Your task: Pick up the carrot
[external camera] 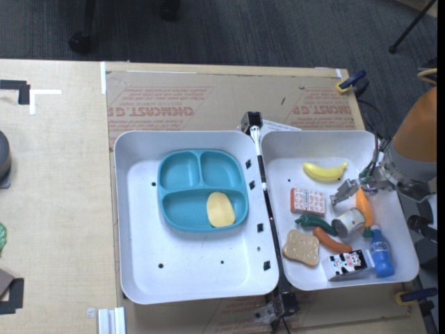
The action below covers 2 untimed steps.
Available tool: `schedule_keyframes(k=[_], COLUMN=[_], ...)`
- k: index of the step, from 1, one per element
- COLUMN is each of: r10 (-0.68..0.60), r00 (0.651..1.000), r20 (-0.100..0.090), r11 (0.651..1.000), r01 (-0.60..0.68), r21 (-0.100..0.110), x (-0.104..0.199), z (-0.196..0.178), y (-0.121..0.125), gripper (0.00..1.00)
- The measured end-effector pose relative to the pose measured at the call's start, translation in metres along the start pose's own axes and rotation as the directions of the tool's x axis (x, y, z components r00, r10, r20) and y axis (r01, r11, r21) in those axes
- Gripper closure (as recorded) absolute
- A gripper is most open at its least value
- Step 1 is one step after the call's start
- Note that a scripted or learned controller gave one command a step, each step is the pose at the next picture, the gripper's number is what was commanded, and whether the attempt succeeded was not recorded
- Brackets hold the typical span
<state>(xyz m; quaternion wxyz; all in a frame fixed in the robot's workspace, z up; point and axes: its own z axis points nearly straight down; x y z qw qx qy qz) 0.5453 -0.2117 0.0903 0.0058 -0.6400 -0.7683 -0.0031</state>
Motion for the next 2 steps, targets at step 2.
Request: schedule_keyframes(k=[2], r10=[-0.060], r00=[0.998], r20=[0.013], r11=[0.998], r01=[0.060], r21=[-0.002], x=[0.067], z=[-0.069], y=[-0.008], gripper=[1.00])
